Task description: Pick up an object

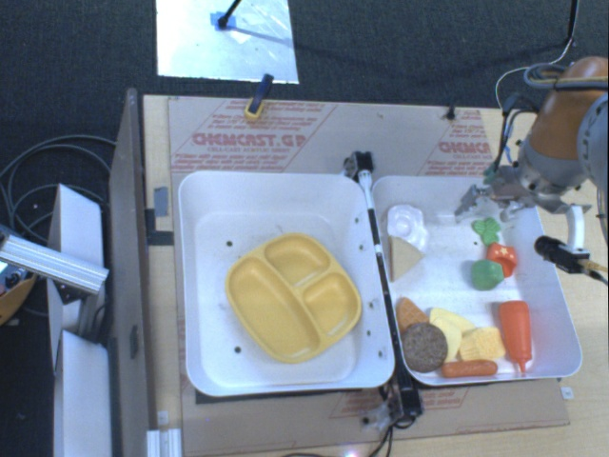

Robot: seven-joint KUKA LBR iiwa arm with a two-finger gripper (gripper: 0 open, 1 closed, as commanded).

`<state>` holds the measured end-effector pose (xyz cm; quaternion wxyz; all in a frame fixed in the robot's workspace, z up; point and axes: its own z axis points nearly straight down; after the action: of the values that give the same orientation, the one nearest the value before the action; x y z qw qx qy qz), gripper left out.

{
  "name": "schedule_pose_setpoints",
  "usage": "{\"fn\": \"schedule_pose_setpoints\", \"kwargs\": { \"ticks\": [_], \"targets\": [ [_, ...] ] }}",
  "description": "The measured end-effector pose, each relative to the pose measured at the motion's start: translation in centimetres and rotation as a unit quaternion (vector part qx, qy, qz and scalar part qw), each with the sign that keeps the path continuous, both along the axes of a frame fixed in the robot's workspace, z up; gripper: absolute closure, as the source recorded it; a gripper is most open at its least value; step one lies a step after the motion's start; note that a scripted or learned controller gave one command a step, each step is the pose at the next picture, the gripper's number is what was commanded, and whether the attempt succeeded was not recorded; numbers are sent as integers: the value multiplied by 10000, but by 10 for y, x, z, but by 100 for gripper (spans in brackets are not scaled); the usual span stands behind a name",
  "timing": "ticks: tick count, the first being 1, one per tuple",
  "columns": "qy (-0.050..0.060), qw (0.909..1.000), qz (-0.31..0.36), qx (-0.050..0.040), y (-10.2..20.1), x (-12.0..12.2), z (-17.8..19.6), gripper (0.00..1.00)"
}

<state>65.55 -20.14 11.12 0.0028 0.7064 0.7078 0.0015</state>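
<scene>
The table [314,127] is topped with a printed cardboard-like sheet, a flat base that carries the two shallow white bins side by side. The left bin [214,208], smooth plastic with rounded corners, holds a glossy yellow divided plate [293,296] lying flat, probably a place to put things down later. The right bin [557,350] serves as the supply, with toy food strewn loosely so that single pieces can be reached from above. The grey arm with its orange band [563,112] reaches in over the far right corner of that bin, and its claw [495,198] hangs just above a small green leafy piece [487,228]; whether the claw is spread or closed I cannot tell (it looks too small and blurred). Nearby lie a rounded green fruit [486,274], a tapered orange carrot [516,331], a matt brown patty disc [424,347], a pale cheese-like wedge [404,257] and a small red-orange piece [501,254]. Nothing looks lifted yet.
</scene>
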Motion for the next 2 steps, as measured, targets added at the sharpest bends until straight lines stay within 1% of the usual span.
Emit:
{"fn": "schedule_pose_setpoints", "kwargs": {
  "ticks": [1, 2],
  "targets": [
    [18, 10000, -8, 0, -5, -14, -26, 0],
    [-5, 10000, -8, 0, -5, -12, -15, 100]
  ]
}}
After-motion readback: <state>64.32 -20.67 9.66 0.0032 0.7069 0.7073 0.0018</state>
